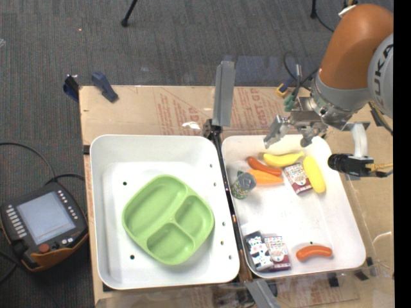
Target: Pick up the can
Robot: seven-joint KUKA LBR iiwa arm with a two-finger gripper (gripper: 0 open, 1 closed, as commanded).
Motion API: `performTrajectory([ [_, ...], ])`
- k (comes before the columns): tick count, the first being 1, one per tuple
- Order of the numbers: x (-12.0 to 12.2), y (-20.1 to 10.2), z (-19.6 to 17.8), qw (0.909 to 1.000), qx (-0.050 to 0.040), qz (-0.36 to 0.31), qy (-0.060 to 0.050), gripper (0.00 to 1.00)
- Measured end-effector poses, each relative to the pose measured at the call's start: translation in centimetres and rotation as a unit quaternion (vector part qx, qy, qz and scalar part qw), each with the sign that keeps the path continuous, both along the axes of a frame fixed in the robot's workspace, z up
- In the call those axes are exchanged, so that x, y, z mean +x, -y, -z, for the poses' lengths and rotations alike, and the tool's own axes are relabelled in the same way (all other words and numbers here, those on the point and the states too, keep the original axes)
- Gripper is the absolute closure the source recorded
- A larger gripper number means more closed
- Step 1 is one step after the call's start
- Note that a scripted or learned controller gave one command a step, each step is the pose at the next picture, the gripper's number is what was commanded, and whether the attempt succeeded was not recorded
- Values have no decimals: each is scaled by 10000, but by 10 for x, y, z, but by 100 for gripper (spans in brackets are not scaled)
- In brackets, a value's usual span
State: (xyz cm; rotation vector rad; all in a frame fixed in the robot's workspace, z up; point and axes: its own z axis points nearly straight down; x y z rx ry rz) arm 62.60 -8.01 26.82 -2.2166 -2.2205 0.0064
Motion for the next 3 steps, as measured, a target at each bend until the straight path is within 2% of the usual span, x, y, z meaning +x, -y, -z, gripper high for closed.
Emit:
performTrajectory([
  [1, -42, 31, 129, 10000, 9, 28, -10, 0],
  [2, -130, 35, 184, 9962, 10, 871, -17, 0],
  [3, -135, 106, 183, 9958, 9, 919, 1, 0],
])
